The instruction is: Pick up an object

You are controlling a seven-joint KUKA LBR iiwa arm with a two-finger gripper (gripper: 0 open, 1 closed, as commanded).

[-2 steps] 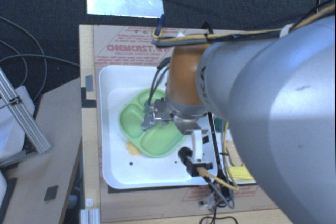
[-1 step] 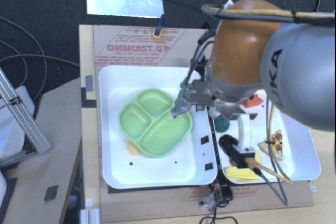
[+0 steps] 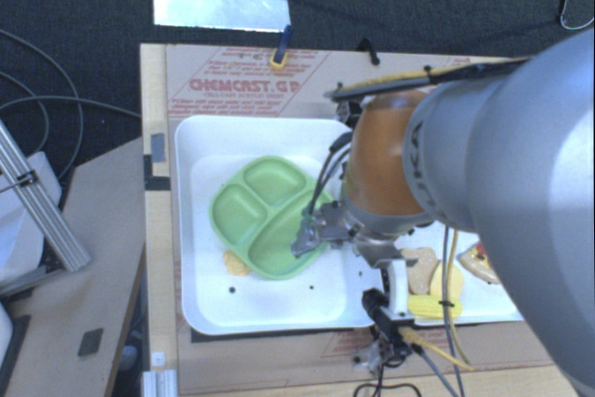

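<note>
Overhead slanted view of the bench (image 3: 112, 200), which bears two shallow white bins side by side on printed cardboard (image 3: 244, 74). The left bin (image 3: 200, 293) holds a green divided plate (image 3: 256, 211) with three compartments, lying slightly tilted near the bin's middle; a small tan item (image 3: 236, 264) peeks from under the plate's lower-left edge, its kind too small to tell. The grey arm (image 3: 521, 153) with its orange band (image 3: 381, 163) reaches in from the right and covers much of the right bin (image 3: 483, 316). The end effector (image 3: 311, 237) sits low at the plate's right rim, over or touching it; contact cannot be told, and whether it is open or closed cannot be told either, since the wrist body hides that part. In the right bin, partly hidden by the arm and cables, lie a yellow object (image 3: 432, 304), a pale tan object (image 3: 423, 267) just above it, and a reddish-white item (image 3: 479, 263) further right
</note>
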